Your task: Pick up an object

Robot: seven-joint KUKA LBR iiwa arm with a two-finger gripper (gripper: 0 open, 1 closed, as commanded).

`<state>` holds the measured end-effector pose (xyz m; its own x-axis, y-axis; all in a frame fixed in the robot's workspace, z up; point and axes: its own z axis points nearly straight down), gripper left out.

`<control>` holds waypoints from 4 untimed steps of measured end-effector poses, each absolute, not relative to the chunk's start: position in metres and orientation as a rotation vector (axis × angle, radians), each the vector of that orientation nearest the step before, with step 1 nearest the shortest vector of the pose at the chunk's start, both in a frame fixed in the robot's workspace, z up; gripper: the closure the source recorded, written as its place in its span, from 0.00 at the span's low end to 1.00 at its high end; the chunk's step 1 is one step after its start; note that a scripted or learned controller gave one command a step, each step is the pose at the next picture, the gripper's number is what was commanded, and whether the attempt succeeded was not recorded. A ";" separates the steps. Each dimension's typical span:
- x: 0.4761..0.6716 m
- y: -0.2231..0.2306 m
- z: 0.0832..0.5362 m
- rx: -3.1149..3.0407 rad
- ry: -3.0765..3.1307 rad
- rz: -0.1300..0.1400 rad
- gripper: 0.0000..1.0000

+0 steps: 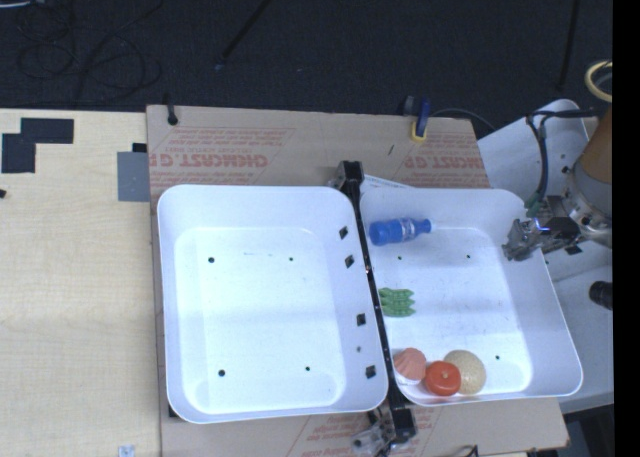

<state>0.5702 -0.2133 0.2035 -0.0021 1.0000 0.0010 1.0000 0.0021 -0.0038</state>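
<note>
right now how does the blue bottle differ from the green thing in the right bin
The blue bottle is larger than the green thing. The bottle is blue with a white cap end and lies on its side near the bin's far wall; the green thing is a small knobbly clump nearer the middle, by the divider. Both lie on the left side of the right bin, and neither is touched by the gripper.

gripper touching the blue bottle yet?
Apart. The camera view shows bare white bin floor between the gripper, at the right bin's rim, and the blue bottle.
</note>
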 end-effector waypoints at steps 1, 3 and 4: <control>0.530 -0.213 0.179 -2.219 -2.216 0.004 1.00; 0.532 -0.214 0.190 -2.220 -2.218 0.002 1.00; 0.532 -0.214 0.190 -2.222 -2.216 0.003 0.00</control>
